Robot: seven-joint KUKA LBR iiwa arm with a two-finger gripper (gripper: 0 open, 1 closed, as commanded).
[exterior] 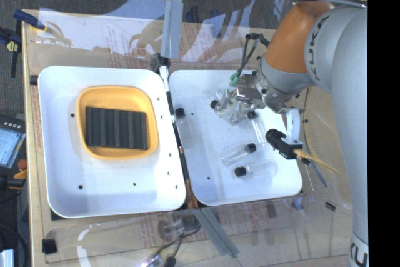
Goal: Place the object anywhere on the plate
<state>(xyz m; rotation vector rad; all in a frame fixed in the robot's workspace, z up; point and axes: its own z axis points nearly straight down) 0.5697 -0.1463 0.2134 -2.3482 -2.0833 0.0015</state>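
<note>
I count two shallow white bins: the left bin (pixel 56 153) holds one yellow plate (pixel 116 97), the right bin (pixel 200 166) two clear black-capped vials (pixel 240 151). My tool (pixel 236 103) hangs above the right bin.

2 shallow white bins sat side by side on a wooden tabletop (pixel 94 50): the left bin (pixel 53 166) and the right bin (pixel 200 178). A small screened device (pixel 9 147) lay at the far left edge.

Two bins (pixel 56 184), one plate (pixel 87 100), two vials (pixel 240 151).
</note>
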